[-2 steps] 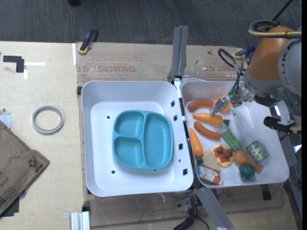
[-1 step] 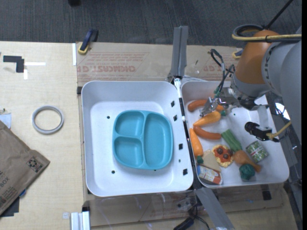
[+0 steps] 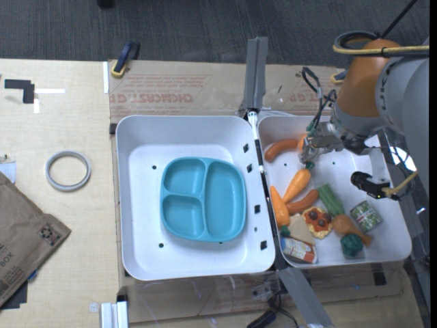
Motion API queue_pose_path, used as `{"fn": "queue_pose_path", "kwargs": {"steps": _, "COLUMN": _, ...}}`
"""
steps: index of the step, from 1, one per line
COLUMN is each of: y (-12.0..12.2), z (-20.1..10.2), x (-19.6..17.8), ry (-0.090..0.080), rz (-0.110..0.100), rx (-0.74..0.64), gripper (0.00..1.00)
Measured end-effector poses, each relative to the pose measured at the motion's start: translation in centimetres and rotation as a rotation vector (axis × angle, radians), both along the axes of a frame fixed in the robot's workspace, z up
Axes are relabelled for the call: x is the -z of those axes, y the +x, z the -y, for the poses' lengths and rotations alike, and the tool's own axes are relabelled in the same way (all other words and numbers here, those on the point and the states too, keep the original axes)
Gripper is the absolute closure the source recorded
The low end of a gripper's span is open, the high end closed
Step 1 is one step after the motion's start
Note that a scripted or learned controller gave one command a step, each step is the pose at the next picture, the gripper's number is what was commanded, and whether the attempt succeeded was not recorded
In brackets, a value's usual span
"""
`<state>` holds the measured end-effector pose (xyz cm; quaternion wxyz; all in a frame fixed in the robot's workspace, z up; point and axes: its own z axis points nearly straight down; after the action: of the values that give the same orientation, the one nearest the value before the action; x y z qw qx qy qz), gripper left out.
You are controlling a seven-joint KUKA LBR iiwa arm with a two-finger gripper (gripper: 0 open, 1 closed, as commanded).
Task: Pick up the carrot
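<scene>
- Lying nearest to the camera, at the front of the right bin (image 3: 399,248), are a flat packet (image 3: 298,249), a pizza slice toy (image 3: 318,222), a green broccoli piece (image 3: 352,244) and a small can (image 3: 367,216).
- Sitting in the left bin (image 3: 136,203) is a blue divided plate (image 3: 204,199), well apart from all the food items.
- The carrot (image 3: 298,184) is resting on the floor of the right bin, tilted, with its thick end pointing up toward the arm; an orange pepper (image 3: 278,208) and a sausage (image 3: 304,201) are lying just beside it, and a cucumber (image 3: 331,199) is near.
- The gripper (image 3: 308,154) is hanging just above the thick end of the carrot, very near, and a second sausage (image 3: 283,147) is lying to its left.
- Its fingertips are looking small and dark, so I cannot tell how far the jaws are standing apart; nothing is showing between them.
- Judging from this, the approach is nearly done, but the grasp and the lift are both remaining, because the carrot is lying on the bin floor.
- Farther back, a tape ring (image 3: 68,170) is lying on the bench (image 3: 54,121).
</scene>
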<state>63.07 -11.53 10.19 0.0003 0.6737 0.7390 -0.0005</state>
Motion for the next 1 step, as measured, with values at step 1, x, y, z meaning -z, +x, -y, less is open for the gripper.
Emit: {"fn": "queue_pose_path", "kwargs": {"steps": 1, "y": -0.02, "z": 0.0, "x": 0.02, "ry": 0.0, "rz": -0.001, "rx": 0.0, "gripper": 0.0}}
